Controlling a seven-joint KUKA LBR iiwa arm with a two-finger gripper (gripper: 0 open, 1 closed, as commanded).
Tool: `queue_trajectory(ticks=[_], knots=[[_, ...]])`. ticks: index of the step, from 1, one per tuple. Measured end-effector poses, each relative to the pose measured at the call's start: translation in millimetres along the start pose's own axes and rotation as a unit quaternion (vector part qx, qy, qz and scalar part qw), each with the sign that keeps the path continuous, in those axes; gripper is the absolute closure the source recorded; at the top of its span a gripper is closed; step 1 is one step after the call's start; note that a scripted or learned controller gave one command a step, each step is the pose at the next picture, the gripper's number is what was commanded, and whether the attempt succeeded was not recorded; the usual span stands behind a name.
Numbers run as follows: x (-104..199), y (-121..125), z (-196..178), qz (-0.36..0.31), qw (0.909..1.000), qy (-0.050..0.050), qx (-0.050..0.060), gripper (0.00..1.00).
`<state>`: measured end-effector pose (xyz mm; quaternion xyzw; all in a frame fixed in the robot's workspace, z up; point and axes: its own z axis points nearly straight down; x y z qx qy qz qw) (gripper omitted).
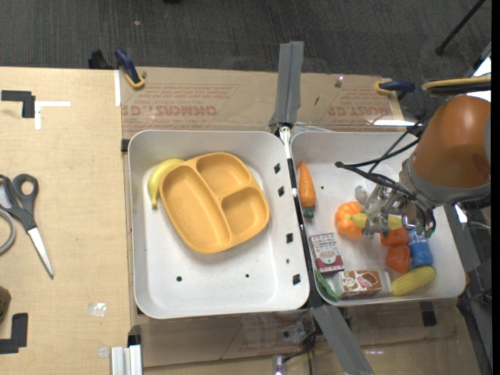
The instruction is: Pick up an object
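My gripper [381,216] hangs low over the middle of the right bin [344,156], among a cluster of toy foods. An orange bell pepper [347,217] lies just to its left, with a small yellow-green piece [361,222] touching the gripper's side. Red pieces [397,248], a blue piece [420,251] and a yellow corn cob [412,280] lie just below and to its right. A carrot [306,187] rests by the bin's left wall. Two small food boxes [326,253] [361,283] sit near the front.
The left bin [211,291] holds a yellow divided plate [215,201] with a banana [159,180] against its left edge. Scissors [30,219] lie on the wooden bench at far left. Black cables [375,162] run from the arm across the right bin.
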<state>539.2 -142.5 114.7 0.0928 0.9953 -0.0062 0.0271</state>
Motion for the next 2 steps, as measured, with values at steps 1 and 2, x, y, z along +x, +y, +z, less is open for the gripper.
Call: queue_trajectory(ticks=[1, 2], knots=[[6.4, 2.4, 7.9, -0.001, 0.9999, 0.01, -0.002, 0.0], [-30.1, 35.0, 8.9, 0.015, 0.9999, 0.009, -0.002, 0.0]])
